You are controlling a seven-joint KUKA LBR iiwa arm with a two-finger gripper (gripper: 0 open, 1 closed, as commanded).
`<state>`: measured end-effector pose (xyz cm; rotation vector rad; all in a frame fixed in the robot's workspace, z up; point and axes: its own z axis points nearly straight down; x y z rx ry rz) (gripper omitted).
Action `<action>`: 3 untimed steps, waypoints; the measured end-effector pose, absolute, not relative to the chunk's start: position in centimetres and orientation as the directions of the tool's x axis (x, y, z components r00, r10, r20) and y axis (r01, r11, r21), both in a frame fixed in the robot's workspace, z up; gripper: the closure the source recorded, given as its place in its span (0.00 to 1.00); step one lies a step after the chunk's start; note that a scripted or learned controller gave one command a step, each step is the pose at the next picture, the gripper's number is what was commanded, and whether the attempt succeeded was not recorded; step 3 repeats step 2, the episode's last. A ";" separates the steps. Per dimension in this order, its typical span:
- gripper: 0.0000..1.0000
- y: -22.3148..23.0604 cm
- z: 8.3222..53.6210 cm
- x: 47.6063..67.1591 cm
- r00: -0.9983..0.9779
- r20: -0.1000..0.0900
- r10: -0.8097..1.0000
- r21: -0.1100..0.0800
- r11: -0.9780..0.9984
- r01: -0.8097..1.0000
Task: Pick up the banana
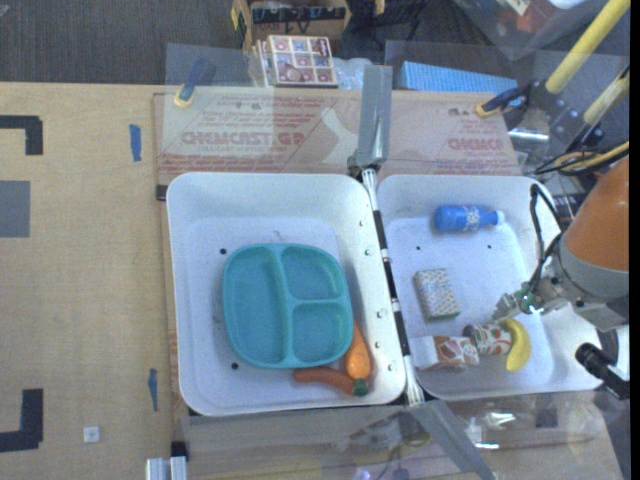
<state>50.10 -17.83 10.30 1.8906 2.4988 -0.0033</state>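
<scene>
The yellow banana (518,346) lies in the right bin (470,258) near its front right corner, curved and roughly upright in the view. Its left side touches a patterned red and white packet (470,346). My gripper (526,303) hangs just above and behind the banana's top end, reaching in from the right under the orange band of the arm (605,233). Nothing shows held in the gripper.
A blue bottle (466,217) lies at the back of the right bin, and a small speckled box (437,293) sits mid-bin. The left bin (270,208) holds a teal divided tray (288,304), with a carrot (358,353) and a red sausage-like piece (322,376) at its front.
</scene>
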 end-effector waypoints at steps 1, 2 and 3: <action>1.00 -15.8 11.8 55.4 0.180 -0.002 0.984 0.002 -0.180 0.984; 1.00 -11.2 17.6 60.2 -0.059 -0.003 0.998 0.002 0.059 0.998; 1.00 -11.2 17.6 60.2 -0.059 -0.003 0.998 0.002 0.059 0.998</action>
